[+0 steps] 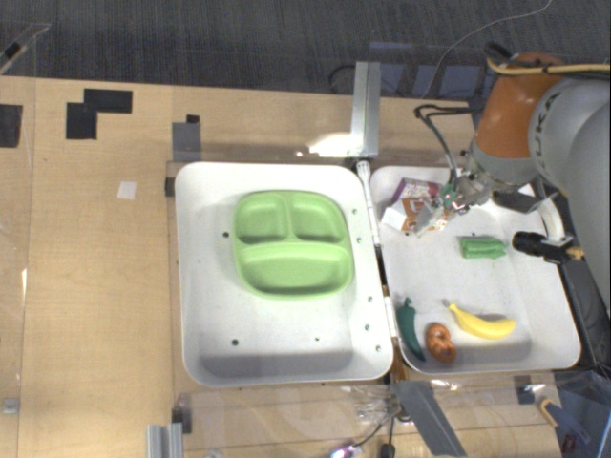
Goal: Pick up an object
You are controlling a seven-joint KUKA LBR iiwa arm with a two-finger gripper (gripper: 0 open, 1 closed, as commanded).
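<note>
Over the far part of the right bin (565,343), found the gripper (456,197) hanging low under the orange band of the arm (535,122). Could not tell how far open it stood, nor whether it had hold of anything; too small and too cluttered to read. Saw a crumpled packet (415,206) just beside it on the left, near the bin's far-left corner, possibly touching the tip. Judged that packet the likeliest thing for the pick: light, thin, crinkly, apt to slide or fold away, so best pinched across a raised crease rather than pressed flat.

Noted a green block (482,247) a little nearer the camera, lying flat and apart from the packet. Looked stiff and easy to clamp across its short sides. Spotted, along the near wall, a banana (483,323), a brownish round fruit (440,342) and a dark green vegetable (410,324) close together. Reckoned the banana soft-skinned and curved, best taken at mid-length.

Made out a green divided plate (291,241) alone in the left bin (205,342).
</note>
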